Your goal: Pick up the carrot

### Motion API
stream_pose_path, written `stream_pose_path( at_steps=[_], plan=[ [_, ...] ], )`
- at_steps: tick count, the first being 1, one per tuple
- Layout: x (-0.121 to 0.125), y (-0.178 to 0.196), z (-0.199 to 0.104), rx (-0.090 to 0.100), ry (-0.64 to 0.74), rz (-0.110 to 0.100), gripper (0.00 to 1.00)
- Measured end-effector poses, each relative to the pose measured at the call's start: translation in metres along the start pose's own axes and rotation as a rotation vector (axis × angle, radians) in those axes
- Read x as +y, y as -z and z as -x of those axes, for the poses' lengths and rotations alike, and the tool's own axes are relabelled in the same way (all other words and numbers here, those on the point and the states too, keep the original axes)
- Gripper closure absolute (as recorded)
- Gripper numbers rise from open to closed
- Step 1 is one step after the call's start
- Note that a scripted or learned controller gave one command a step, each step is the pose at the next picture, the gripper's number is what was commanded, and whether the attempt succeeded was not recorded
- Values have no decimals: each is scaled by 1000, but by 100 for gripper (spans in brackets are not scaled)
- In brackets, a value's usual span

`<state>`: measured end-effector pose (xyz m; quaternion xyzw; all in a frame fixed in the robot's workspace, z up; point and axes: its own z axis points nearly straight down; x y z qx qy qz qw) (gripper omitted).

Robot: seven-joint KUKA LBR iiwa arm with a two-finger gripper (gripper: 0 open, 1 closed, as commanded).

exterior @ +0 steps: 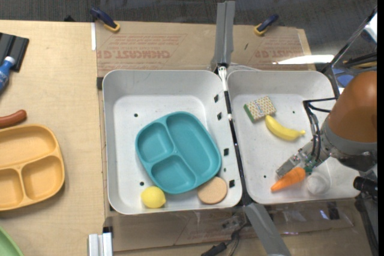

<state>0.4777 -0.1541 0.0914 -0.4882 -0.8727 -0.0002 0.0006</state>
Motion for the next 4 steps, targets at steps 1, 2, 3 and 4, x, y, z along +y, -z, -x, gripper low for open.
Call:
stream_pose_path(
  at_steps=[1, 2, 3, 4],
  plan=[
    [15, 75, -24, -2, 196, 1, 0],
    [2, 0, -3, -1, 153, 0, 0],
    [18, 76, -27, -3, 402, 2, 0],
    [-13, 2, 21, -1, 738, 1, 0]
  ],
)
